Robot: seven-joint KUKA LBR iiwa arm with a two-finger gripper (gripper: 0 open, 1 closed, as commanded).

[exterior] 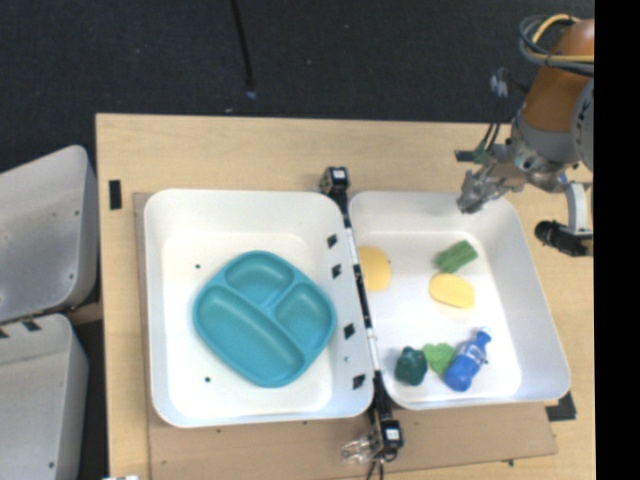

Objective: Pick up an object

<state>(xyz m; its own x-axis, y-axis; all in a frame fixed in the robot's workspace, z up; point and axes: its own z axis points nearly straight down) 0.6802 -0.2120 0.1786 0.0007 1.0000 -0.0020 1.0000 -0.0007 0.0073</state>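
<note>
Objects for picking lay in the right bin [540, 298], toward the lower right of the frame. Nearest the bottom edge a blue bottle [466, 361], a light green piece [438, 354] and a dark green piece [410, 366] were crowded together, touching or nearly so. Above them a yellow oval [452, 290] lay flat, with a paler yellow disc [374, 268] close to the divider and a green block [456, 257] just above the oval. In the left bin [170, 268] a teal sectioned plate [264, 316] was seen, smooth and glossy-looking. Farthest, at the upper right, the gripper [474, 194] was held over the right bin's top rim, well apart from every object; whether its jaws were open or closed could not be told.

A miss was judged likely in the cluster, where one finger could be blocked by a neighbour. The rounded bottle could be rolled aside, and the low yellow pieces offered little to be pinched. The items appeared to be hard moulded plastic.
</note>
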